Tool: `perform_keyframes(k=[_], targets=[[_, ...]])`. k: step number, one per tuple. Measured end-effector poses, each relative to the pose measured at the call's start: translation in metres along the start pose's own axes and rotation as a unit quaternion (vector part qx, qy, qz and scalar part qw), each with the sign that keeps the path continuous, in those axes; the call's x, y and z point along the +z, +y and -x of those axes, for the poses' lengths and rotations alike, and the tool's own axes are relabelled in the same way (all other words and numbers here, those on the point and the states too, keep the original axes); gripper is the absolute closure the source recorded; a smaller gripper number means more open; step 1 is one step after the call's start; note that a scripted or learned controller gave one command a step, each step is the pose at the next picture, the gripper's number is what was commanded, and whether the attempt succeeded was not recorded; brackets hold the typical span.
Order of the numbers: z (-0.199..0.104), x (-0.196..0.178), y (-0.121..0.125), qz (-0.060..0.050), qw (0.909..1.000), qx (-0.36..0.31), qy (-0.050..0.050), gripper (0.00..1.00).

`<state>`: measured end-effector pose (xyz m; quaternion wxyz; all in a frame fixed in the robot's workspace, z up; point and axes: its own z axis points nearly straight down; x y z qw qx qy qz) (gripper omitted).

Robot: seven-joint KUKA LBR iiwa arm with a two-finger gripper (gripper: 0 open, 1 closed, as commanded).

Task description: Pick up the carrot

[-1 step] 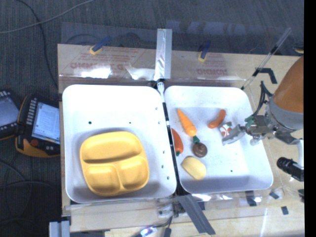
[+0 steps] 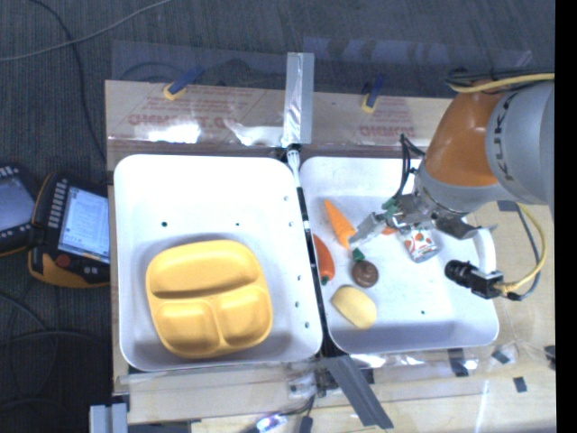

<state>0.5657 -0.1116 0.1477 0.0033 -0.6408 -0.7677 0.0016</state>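
Gripper (image 2: pixel 389 219) low in right bin (image 2: pixel 469 327), jaw state indeterminable (obscured by wrist). Carrot (image 2: pixel 338 222) just left of jaws, lying loose, ungrasped.

A yellow compartment tray (image 2: pixel 209 296) is seen in the left white bin (image 2: pixel 144 188), toward its front edge (three compartments can be made out). In the right white bin (image 2: pixel 451 327), a yellow potato-like toy (image 2: pixel 355 307) is laid near the front edge, and a small brown round item (image 2: pixel 364 273) is found just behind it. A red pepper-like piece (image 2: pixel 324 258) is set against the right bin's left wall. A teach pendant (image 2: pixel 68 228) is placed on the carpet, well apart from the left bin's left edge.
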Motion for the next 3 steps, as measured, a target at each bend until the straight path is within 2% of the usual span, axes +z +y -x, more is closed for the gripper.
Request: perform_keyframes(k=[1, 2, 3], targets=[[0.013, 0.058, 0.044, 0.006, 0.9919, -0.127, -0.004, 0.0], [0.01, 0.051, 0.046, 0.008, 0.9918, -0.127, -0.002, 1.0], [-0.028, -0.031, 0.108, -0.004, 0.998, -0.064, -0.001, 1.0]])
